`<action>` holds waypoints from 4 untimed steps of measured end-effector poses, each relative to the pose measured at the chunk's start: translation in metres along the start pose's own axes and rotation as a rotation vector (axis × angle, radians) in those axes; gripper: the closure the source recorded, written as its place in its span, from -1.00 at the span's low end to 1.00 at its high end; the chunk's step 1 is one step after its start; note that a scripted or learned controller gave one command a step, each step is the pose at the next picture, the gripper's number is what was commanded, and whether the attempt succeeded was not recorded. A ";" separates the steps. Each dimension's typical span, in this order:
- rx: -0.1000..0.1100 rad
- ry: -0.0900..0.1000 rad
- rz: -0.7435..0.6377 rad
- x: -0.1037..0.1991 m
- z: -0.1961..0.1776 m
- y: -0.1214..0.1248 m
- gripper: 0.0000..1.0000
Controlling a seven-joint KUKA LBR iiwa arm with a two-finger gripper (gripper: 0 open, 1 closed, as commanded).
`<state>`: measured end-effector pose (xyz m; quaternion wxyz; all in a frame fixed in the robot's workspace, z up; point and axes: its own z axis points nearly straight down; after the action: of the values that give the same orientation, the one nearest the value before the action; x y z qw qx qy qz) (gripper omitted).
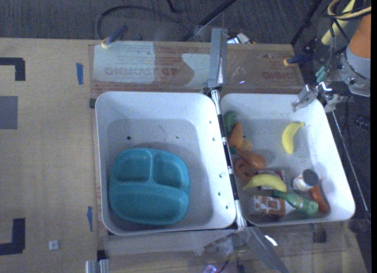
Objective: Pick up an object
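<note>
Camera view showed the gripper (310, 96) poised above the far right corner of the right bin (339, 166), nothing between its fingers; whether they stood apart or together could not be told. This looked like the approach step. Nearest below the fingers lay a yellow banana (289, 136). Next, I judged, the arm needed to descend and close on it.
</note>
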<state>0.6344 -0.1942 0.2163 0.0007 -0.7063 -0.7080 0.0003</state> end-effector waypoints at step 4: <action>-0.006 -0.003 -0.145 0.071 0.130 0.034 1.00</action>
<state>0.6678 -0.1229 0.0863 -0.0025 -0.6529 -0.7574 -0.0010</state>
